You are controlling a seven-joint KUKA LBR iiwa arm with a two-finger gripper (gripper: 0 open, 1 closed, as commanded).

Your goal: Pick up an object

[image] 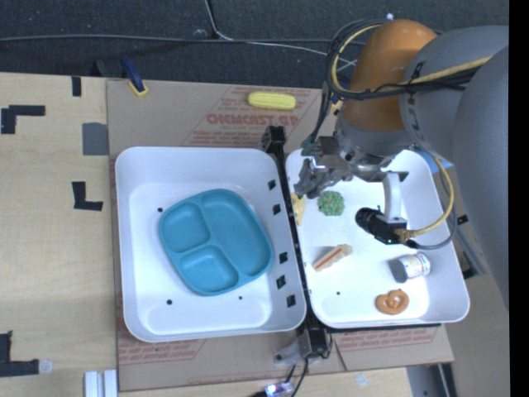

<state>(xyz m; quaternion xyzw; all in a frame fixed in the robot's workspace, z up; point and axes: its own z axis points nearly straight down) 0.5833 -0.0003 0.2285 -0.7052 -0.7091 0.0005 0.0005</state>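
Grey claw [309, 180] hangs over the upper left corner of the right bin [364, 286], close to the wall it shares with the left bin [139, 222]. Whether it is spread or pressed together I cannot tell, and nothing shows in its hold.

Nearest to it is the broccoli [331, 203], just beside it and toward the bin's middle, so I judge that to be the likeliest pick. It looks like a small toy: probably light and fairly stiff, with a knobbly crown that should not slip much. A hold across the crown, from above, seems best.

A small yellow piece [297, 210] lies against the shared wall, also near the claw. It is hard to make out, and the wall would likely crowd a grasp there.

Further out in the same bin lie a tan stick [332, 256], a grey can [411, 266] on its side, and an orange ring [392, 303], all well apart from the broccoli and out of the way.

In the left bin rests a blue tray [216, 240]. A yellow corn [271, 100] lies on the cardboard [223, 126] beyond both bins.
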